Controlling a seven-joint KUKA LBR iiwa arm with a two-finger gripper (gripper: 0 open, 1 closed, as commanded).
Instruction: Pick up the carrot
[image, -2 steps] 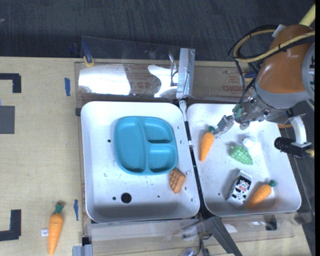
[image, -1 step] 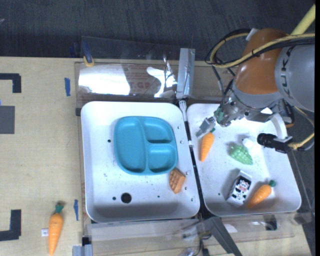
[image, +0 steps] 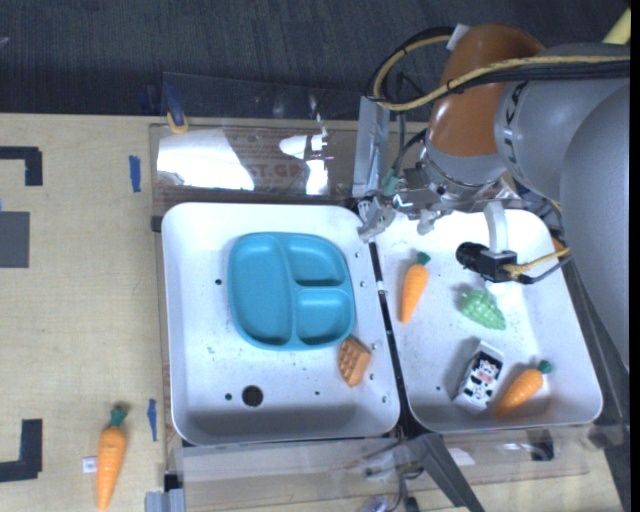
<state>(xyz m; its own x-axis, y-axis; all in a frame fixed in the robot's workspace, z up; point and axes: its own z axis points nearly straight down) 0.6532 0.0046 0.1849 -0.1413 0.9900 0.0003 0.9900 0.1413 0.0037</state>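
1. Step in hand, by my read: approach, pre-grasp. The gripper hung at upper centre of frame, over the back edge where the two bins meet. It was apart from every carrot.
2. Hand state: couldn't tell whether it was released or clenched, since the wrist hardware cluttered that spot. All carrots lay on surfaces, so nothing was lifted yet.
3. Task item: three carrots were in frame.
   - The nearest carrot lay in the right bin, upper-left part, close to the divider wall. It sat roughly vertical in frame w/ green top up, just below the gripper.
   - The second carrot lay in the same bin's lower-right corner, tilted, just beside a small black-and-white box.
   - The third carrot lay on the bench at lower left of frame, outside both bins.
4. Likely target: the nearest carrot, given the arm's position.
5. Next move needs the gripper to shift down-frame a bit, centre over the carrot's mid-body, and set the jaws across its narrow width. It should then descend and close.
6. Watch-outs:
   - The bin wall sat near the carrot's left side, so there was little room on that side.
   - The green toy lay near on the right but apart from the carrot, prob. no obstruction.
7. The left bin held a blue divided plate and a tan waffle piece. Neither was relevant to the grasp.
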